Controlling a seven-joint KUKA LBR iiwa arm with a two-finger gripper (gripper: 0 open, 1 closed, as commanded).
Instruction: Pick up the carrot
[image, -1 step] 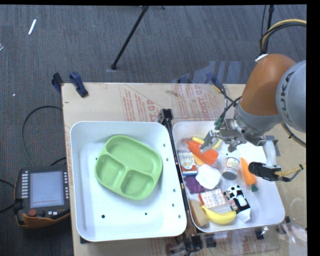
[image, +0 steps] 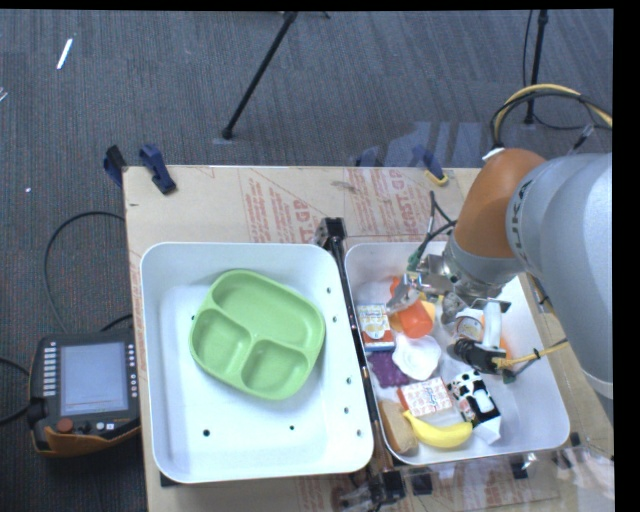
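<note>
The tool hangs low over the right bin, at the bin's middle near its far wall. How wide it stands, I cannot tell, nor whether anything sits in it. The carrot, an orange lump as best I can judge, lies just under and in front of the tool, touching a white pouch nearer the camera.

The risk, as I judge it, is crowding. A small carton lies just left of the carrot and the pouch presses against it, so a close could catch a neighbour or push the carrot aside. A rounded carrot could also squirt out of a pinch taken off-centre.

Further from the tool, toward the camera, the right bin also holds a red-and-white packet, a banana, a black-and-white toy and a purple piece. The left bin holds a green tray with three compartments, all bare.
</note>
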